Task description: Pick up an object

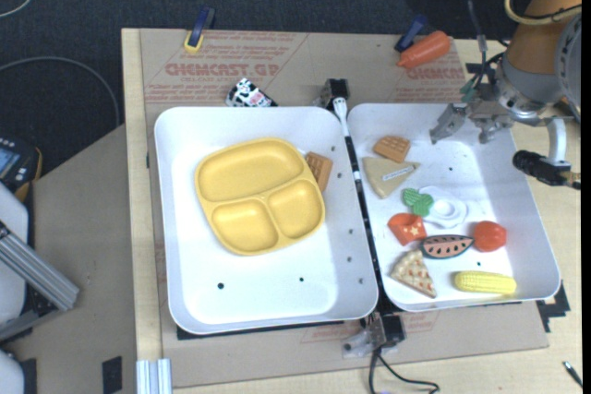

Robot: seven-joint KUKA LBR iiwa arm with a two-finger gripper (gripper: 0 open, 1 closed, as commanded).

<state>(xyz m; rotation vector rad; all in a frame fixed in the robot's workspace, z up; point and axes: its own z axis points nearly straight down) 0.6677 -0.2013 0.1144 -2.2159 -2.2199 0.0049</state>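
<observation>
My gripper point(464, 126) hangs over the back edge of the right bin point(517, 185), its two fingers spread apart and nothing between them. Below it in that bin lie toy foods: a waffle point(391, 148), a cheese wedge point(386, 173), a green vegetable point(416, 199), a fried egg point(447, 209), a red pepper point(406, 227), a tomato point(489, 235), a watermelon slice point(446, 245), a pizza slice point(412, 273) and a corn cob point(484, 282). The nearest piece, the waffle, sits left of and below the fingers, apart from them.
The left bin point(268, 291) holds a yellow divided plate point(259, 195) with a brown waffle piece point(319, 168) at its right rim. An orange carrot toy point(424, 49), a cow-patterned toy point(247, 93) and a yellow-blue clamp point(197, 31) lie on the board behind the bins.
</observation>
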